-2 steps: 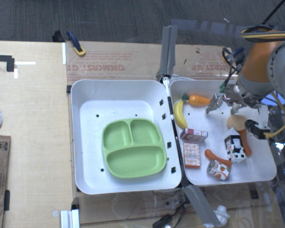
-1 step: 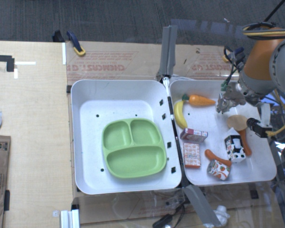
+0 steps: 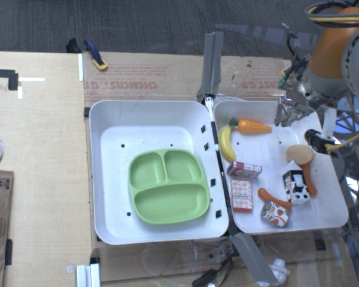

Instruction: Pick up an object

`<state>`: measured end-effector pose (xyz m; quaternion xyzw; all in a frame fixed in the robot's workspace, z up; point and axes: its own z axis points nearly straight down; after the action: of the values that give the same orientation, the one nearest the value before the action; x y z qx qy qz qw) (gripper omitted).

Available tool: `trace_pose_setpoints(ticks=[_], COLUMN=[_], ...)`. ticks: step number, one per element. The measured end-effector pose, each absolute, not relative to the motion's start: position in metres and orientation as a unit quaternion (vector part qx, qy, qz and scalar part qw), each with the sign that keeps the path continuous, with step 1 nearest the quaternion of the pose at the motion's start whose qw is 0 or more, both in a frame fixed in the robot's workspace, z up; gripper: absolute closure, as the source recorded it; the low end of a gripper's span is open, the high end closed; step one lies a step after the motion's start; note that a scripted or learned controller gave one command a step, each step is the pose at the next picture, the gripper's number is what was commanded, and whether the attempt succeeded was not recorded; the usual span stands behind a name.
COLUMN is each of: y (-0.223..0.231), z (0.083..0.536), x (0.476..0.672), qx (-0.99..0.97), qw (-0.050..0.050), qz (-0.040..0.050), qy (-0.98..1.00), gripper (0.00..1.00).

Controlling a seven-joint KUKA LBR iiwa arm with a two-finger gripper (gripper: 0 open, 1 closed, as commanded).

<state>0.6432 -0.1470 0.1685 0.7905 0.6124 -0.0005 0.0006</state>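
Note:
My gripper [image 3: 287,117] hangs over the far right part of the right bin [image 3: 332,220], open with nothing between its fingers. Just left of it lies an orange carrot [image 3: 253,126], with a yellow banana [image 3: 227,143] beside that. In front of the gripper are a tan mushroom-shaped toy [image 3: 300,155] with a brown stem and a black-and-white carton [image 3: 294,186]. Nearer the front lie a pink-and-white box [image 3: 245,170], an orange-patterned box [image 3: 241,195], a red sausage [image 3: 268,195] and a small crumpled pack [image 3: 274,214].
The left bin [image 3: 102,160] holds a green divided plate [image 3: 169,186]. A grey divider post [image 3: 212,64] rises between the bins at the back. The arm's orange band [image 3: 335,52] and cables [image 3: 329,142] stand over the right bin's right wall.

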Motion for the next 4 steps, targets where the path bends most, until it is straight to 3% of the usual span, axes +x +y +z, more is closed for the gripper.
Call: trace_pose_setpoints(ticks=[1,2,3,4], y=[-0.147,-0.123,-0.124,-0.056], z=[0.168,0.091,0.101,0.192], x=[0.643,0.636,0.636,0.659], qx=[0.791,0.765,0.766,0.649], qw=[0.000,0.000,0.000,0.000], qz=[-0.0008,-0.0009,-0.0011,-0.0004], qy=[0.612,0.644,0.643,0.761], gripper=[0.00,0.00,1.00,1.00])
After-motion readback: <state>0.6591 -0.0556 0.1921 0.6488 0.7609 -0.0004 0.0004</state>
